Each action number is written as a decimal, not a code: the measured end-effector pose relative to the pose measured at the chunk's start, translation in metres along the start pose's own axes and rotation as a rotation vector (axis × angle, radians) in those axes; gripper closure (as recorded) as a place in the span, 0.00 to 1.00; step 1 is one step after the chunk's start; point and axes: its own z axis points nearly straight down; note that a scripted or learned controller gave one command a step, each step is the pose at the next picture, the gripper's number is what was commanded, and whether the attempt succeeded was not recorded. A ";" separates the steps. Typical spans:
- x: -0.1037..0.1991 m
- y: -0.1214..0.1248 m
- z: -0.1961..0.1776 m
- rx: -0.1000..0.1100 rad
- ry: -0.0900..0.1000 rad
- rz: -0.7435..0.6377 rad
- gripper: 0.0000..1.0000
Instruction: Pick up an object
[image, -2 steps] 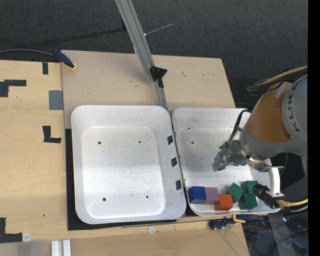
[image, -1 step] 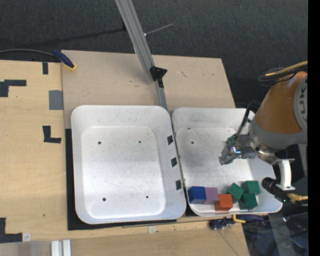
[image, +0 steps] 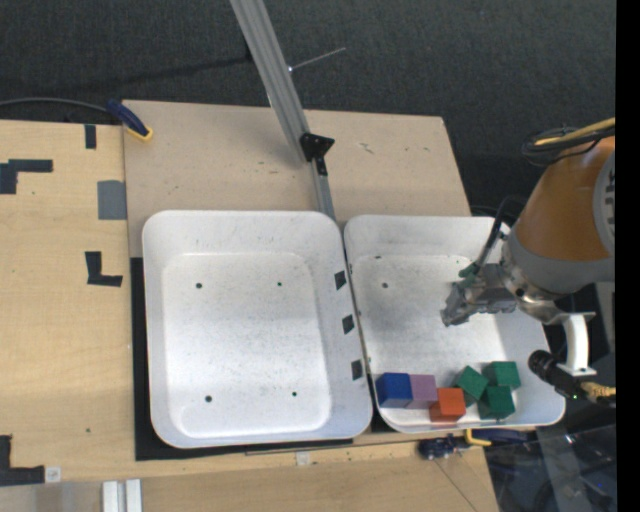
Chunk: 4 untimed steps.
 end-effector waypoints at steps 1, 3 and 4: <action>0.048 0.025 -0.012 0.000 0.001 -0.005 1.00; 0.147 0.065 -0.019 0.000 0.002 -0.006 1.00; 0.196 0.079 -0.009 0.002 0.000 -0.005 1.00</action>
